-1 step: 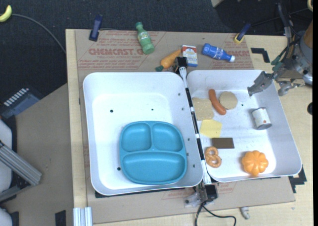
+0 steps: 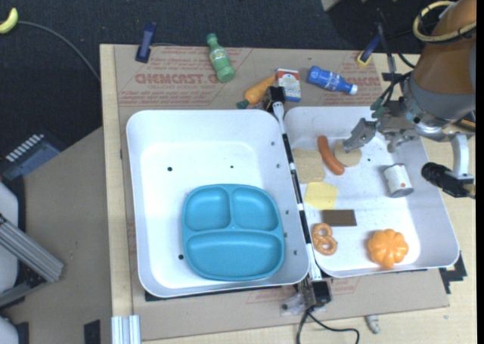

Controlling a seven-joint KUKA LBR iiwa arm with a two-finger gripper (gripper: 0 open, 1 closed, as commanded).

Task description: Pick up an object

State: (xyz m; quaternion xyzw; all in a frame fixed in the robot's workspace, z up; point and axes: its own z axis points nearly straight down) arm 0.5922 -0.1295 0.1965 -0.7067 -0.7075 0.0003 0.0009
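The arm's gripper (image 2: 361, 137) hangs over the far part of the right bin (image 2: 442, 218), just beside the hot dog sausage (image 2: 330, 155), which looks the likeliest thing to be picked. Whether the fingers are spread or closed I cannot tell from here; nothing shows between them.

The sausage lies slantwise near the bin's left wall, one end by a pale round slice (image 2: 349, 158). It looks like a light, smooth plastic toy, stiff and rounded, so I'd judge it apt to roll or squirt out unless pinched across its middle, square to its length.

Nearer lie a flat yellow cheese slice (image 2: 321, 196) and a thin brown slab (image 2: 339, 218), both probably too flat to grip easily, then a knobbly pretzel (image 2: 325, 238) and a ribbed orange pumpkin (image 2: 387, 247). A small shiny metal can (image 2: 396, 179) lies to the right. The left bin (image 2: 151, 184) holds a blue sectioned plate (image 2: 233, 230), glossy and hard
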